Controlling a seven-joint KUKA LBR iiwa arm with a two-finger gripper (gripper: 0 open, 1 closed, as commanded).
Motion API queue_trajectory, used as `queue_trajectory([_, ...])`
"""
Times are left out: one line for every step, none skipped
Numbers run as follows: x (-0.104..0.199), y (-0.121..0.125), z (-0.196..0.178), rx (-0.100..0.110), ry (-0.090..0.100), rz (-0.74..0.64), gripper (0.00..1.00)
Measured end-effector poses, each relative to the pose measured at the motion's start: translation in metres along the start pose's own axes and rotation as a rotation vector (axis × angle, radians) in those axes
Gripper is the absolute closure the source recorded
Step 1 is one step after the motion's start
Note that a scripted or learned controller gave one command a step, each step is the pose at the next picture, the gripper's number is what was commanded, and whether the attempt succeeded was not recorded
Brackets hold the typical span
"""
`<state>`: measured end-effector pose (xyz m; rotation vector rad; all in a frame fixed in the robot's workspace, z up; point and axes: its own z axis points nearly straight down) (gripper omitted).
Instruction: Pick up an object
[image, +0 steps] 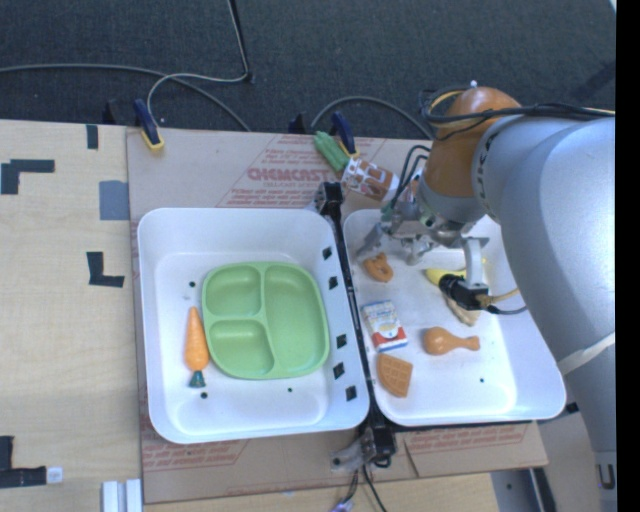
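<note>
My gripper (388, 244) hangs over the far left part of the right bin (520, 395). Its fingers stand apart with nothing between them. Just below the fingertips lies a small orange-brown food piece (377, 267), close to the bin's left wall. Nearer the front of the same bin lie a small white and red carton (383, 325), a tan drumstick (448, 342) and an orange waffle-like piece (394, 375). The grey arm with its orange band comes in from the right and hides the bin's far right corner.
The left bin (160, 300) holds a green divided plate (265, 320) and an orange carrot (196, 340) beside the plate's left edge. A brown and white packet (366, 178) lies past the bins' far rim, next to a green clamp (330, 150). Black clips line the wall between the bins.
</note>
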<state>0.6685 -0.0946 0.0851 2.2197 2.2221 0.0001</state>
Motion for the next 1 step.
queue_trajectory([0.0005, 0.0000, -0.0099, 0.000, 0.001, -0.001, 1.00])
